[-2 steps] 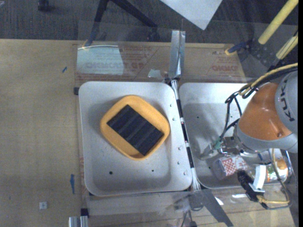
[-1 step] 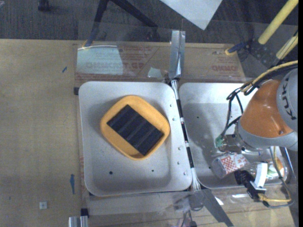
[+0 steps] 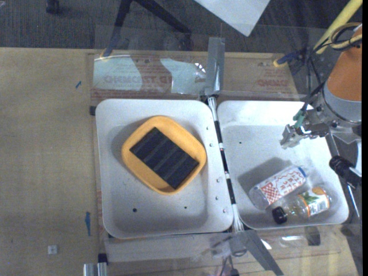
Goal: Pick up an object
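Observation:
In the left bin (image 3: 112, 154) lies a yellow-orange tray-like object (image 3: 164, 154) with a dark ribbed insert. The right bin (image 3: 253, 119) holds a white can with red print (image 3: 278, 187) lying on its side, and beside it a small clear bottle (image 3: 302, 205) with a black cap and an orange label. My gripper (image 3: 294, 134) hangs over the right bin's upper right part, above and apart from the can and bottle. Nothing shows between its fingers.
A metal divider post (image 3: 215, 68) stands behind the gap between the two bins. Cables (image 3: 322, 39) run at the upper right by the arm's orange band (image 3: 348, 76). An office chair base (image 3: 115, 4) sits on the floor beyond the bench.

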